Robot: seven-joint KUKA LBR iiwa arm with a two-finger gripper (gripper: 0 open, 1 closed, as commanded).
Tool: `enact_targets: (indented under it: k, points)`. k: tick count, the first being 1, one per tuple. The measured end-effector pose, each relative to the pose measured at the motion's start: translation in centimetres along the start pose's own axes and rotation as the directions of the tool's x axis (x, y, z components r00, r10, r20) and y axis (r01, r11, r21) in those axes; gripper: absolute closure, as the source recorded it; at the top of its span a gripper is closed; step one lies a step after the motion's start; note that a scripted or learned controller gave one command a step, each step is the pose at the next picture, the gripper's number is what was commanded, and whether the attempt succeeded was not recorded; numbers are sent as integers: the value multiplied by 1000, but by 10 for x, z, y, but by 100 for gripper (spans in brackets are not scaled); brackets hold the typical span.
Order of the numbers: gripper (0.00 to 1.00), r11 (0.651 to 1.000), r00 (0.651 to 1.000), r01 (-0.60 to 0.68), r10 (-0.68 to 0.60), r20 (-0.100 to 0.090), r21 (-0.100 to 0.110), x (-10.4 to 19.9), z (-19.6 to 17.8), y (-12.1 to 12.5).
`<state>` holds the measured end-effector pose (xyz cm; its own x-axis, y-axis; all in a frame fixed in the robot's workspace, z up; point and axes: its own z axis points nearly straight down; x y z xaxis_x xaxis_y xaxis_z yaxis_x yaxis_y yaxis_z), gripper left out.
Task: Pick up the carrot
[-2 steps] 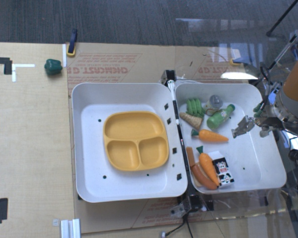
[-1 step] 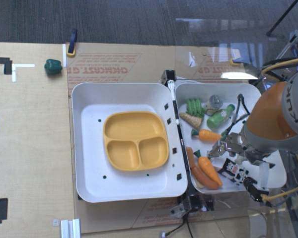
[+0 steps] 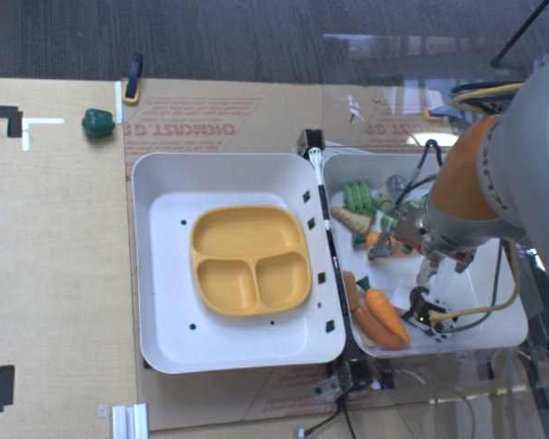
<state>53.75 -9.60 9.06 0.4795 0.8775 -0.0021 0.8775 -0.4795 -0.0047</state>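
Carrot (image 3: 384, 316) in right bin (image 3: 487, 333), near end effector (image 3: 432, 271), apart; grip state cannot tell.

The carrot (image 3: 385, 319) is orange and fat, with a little green top. It lies flat in the right bin (image 3: 480, 295), close to the front left corner. It is slanted, with its green top toward the left wall and its other end toward the front edge.

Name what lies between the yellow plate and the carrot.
Camera view: bare bin floor, the bins' adjoining walls, then a brownish piece beside the carrot.
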Motion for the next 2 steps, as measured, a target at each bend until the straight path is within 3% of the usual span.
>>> enact_targets:
  k: [1, 2]
  points:
    - [0, 970, 970, -244, 244, 1, 0, 33, -1, 63]
    - [100, 972, 972, -236, 236, 7, 4, 32, -9, 63]
